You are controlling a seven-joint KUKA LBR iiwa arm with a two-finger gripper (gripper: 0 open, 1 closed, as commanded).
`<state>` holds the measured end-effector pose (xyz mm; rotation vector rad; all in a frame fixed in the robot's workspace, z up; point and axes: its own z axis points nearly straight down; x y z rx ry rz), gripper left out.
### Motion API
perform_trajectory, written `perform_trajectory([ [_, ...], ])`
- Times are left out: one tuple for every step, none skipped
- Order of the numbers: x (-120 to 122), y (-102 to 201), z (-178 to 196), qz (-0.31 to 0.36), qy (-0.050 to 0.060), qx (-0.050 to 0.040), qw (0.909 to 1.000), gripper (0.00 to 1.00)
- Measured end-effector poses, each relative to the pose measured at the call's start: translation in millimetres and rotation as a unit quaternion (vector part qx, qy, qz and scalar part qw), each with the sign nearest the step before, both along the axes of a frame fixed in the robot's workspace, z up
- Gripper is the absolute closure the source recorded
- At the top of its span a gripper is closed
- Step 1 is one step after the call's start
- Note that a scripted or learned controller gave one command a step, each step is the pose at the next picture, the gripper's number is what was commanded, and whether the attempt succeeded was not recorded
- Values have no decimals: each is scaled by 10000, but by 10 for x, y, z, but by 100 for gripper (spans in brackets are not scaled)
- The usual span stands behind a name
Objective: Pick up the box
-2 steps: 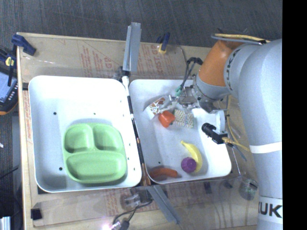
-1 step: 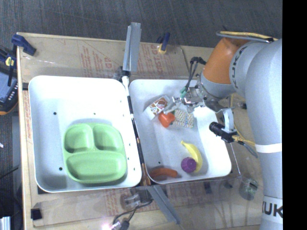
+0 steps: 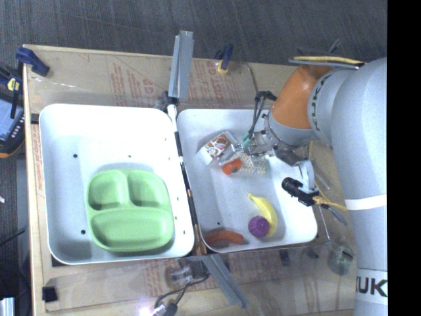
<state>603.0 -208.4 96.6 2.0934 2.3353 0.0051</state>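
Box with unreadable red-and-white print beside the hand, grip state indiscernible; "KU" on the arm.

Tool low in right bin, touching the box.

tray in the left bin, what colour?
Light green, three compartments. The tray shows best in the camera view, in the left bin.
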Motion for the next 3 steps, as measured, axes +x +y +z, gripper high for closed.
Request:
perform_trajectory([
  [11,-2,112,17,-6,-9,10000,100],
  [127,392,1011,685,35,4,9976,100],
  [126,391,1008,684,38,4,9977,0],
])
